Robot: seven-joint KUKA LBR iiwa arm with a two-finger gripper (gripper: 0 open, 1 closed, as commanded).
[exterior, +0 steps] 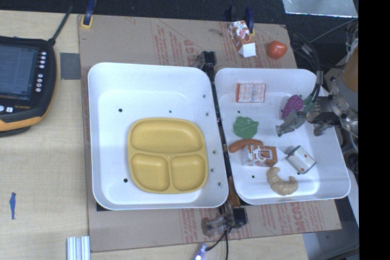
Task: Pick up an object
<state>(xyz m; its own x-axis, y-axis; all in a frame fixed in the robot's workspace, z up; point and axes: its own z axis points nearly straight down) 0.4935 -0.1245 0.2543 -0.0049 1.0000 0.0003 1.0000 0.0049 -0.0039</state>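
The gripper (303, 123) hangs over the right side of the right bin (329, 192), its dark fingers spread apart with nothing between them, tips just beside the purple grapes (292, 105). The grapes are the closest candidate – a small toy cluster, probably light and rigid plastic, bumpy and liable to roll; a grasp across the narrow middle of the cluster looks safest. Nearer lie a small white carton (300, 159), boxy with flat faces that suit parallel fingers, and a croissant (281, 181), curved and close to the near rim. A green leafy piece (245, 126), a sausage (244, 145) and a flat printed packet (250, 92) sit further left. The bin wall rises close on the right, so descent room is tight there – open floor lies between the grapes and the carton. The left bin (106, 131) holds a yellow divided tray (167, 155).
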